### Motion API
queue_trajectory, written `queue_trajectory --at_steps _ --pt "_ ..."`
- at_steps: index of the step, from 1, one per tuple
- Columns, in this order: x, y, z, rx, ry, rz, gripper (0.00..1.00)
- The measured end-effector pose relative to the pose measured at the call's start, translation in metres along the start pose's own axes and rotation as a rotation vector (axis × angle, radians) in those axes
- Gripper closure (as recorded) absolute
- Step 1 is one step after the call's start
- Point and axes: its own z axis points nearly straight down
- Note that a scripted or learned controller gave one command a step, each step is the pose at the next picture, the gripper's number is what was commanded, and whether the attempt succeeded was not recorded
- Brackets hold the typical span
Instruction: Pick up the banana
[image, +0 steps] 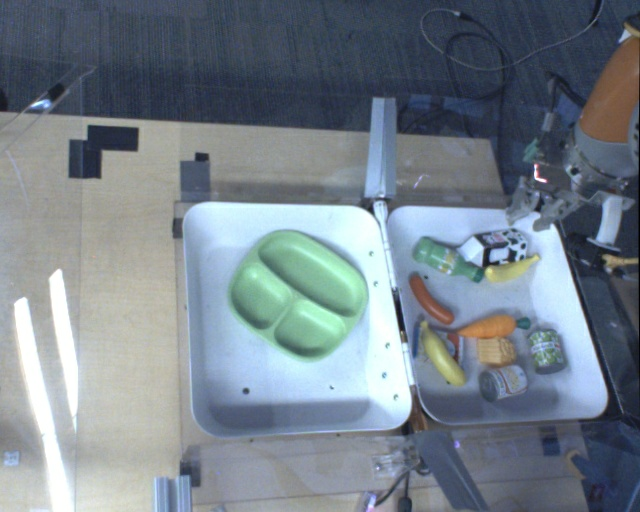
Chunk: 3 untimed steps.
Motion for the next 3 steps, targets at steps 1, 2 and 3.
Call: queue_trajectory --at_steps 1,2,3 --pt "0.000 0.000 0.000 0.001 0.000 -0.001 0.00" --pt "-0.037 -0.090 -0.023 0.002 0.000 0.056 0.00" --pt "0.002 -0.110 0.011 0.004 0.002 0.006 0.00"
